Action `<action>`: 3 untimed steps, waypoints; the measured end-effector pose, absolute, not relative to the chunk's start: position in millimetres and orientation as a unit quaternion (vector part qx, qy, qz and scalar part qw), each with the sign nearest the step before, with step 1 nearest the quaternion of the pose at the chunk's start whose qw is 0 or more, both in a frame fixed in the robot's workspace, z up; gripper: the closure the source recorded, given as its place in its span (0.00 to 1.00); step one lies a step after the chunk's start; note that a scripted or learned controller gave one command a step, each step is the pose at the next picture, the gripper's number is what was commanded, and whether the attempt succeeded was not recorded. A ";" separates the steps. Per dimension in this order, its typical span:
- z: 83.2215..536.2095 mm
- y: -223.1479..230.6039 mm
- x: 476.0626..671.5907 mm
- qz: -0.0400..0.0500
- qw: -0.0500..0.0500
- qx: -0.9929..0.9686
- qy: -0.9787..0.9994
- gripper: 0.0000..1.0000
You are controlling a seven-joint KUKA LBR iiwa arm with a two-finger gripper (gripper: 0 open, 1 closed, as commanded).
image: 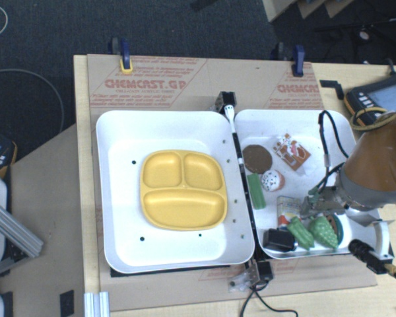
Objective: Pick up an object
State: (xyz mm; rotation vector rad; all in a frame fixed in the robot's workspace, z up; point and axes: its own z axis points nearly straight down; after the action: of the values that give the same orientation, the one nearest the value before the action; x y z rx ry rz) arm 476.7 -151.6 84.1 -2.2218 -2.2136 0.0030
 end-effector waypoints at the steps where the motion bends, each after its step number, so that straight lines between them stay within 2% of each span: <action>1: 94.9 -152.0 480.4 -0.001 -0.001 -0.708 -0.706 1.00; 2: 87.2 -111.2 481.2 -0.001 -0.004 -0.707 -0.707 1.00; 3: 95.1 -111.2 479.9 -0.001 -0.002 -0.707 -0.707 1.00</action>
State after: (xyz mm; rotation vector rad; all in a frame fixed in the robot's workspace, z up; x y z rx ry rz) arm 479.9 -111.2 95.1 -2.2252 -2.2228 -0.0026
